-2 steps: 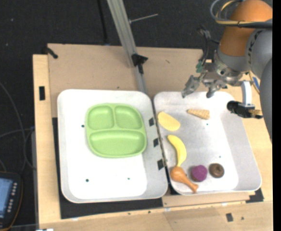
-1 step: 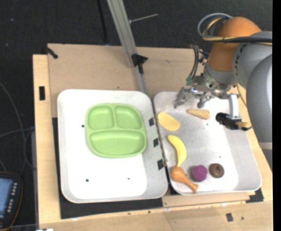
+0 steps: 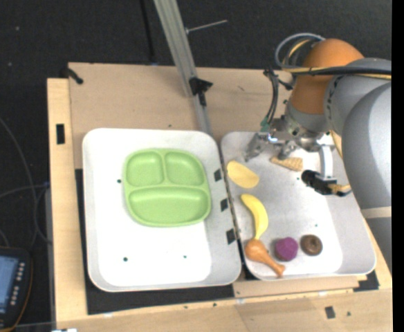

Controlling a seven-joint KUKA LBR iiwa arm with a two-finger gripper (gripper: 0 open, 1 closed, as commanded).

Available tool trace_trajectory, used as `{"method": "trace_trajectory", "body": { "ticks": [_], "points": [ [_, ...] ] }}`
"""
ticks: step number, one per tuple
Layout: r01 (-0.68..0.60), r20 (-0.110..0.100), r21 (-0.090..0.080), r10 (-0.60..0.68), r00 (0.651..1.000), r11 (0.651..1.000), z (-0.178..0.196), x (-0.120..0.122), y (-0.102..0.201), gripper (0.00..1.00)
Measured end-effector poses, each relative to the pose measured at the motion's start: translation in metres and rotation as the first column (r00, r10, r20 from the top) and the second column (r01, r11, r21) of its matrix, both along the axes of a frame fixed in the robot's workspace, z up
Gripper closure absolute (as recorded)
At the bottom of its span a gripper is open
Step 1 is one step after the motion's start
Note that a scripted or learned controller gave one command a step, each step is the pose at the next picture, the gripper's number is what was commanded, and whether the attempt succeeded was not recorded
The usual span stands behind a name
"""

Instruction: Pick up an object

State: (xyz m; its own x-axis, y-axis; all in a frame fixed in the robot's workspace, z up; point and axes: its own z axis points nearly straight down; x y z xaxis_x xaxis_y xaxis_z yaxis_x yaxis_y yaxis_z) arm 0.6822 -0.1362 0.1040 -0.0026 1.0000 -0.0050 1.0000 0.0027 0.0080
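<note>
Arm bent low over the right bin's far end

Right bin (image 3: 354,244): drumstick (image 3: 263,254), plum (image 3: 286,248), donut (image 3: 312,245), banana (image 3: 255,215), chip (image 3: 243,175); at 12 o'clock the gripper (image 3: 279,142), fingers' state unclear, beside a cracker (image 3: 287,162). Left bin (image 3: 105,254): green divided plate (image 3: 167,187).

Two white bins (image 3: 153,272), one green divided plate (image 3: 167,187), one banana (image 3: 256,214), one purple ball (image 3: 286,248), one doughnut (image 3: 312,245)

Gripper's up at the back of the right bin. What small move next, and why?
Probably ease the gripper down toward the tan waffle piece lying just beside it; it is the nearest object. The banana and purple ball lie farther toward the bin's front.
</note>
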Motion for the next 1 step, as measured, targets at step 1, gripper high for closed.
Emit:
{"method": "trace_trajectory", "body": {
  "ticks": [1],
  "points": [
    [0.000,0.010,-0.001,0.000,1.000,1.000,0.0155,0.0025,-0.0010,1.00]
  ]
}}
